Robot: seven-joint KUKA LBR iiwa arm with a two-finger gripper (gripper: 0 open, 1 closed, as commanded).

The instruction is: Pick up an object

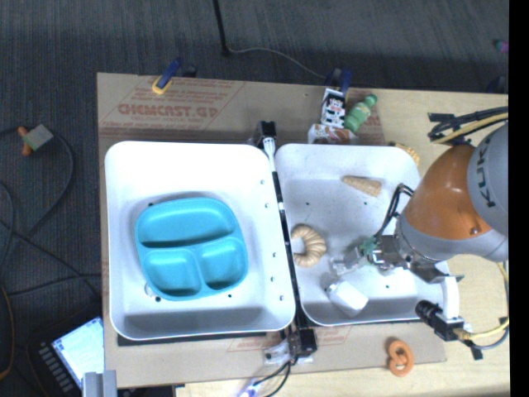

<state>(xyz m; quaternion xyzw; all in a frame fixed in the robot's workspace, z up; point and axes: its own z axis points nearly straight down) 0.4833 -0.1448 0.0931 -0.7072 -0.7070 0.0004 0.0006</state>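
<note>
Divided tray (pixel 192 246) in L bin (pixel 124 222), donut (pixel 308 245), cone (pixel 364 185), poss. cup (pixel 347 295) in R bin (pixel 314 165)

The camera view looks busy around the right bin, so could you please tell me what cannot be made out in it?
- Gripper: too small and blurred in the camera view to show its grip.
- Small white block: its make is unclear, blurred.
- Grey arm with orange band: cut off by the right edge, and it covers part of the right white bin.
- Small figure with green top behind the bin: too small to identify.

A robotics lab — plywood bench (pixel 165 110) clamped down, cables (pixel 33 222) trailing over grey carpet (pixel 99 23).
</note>
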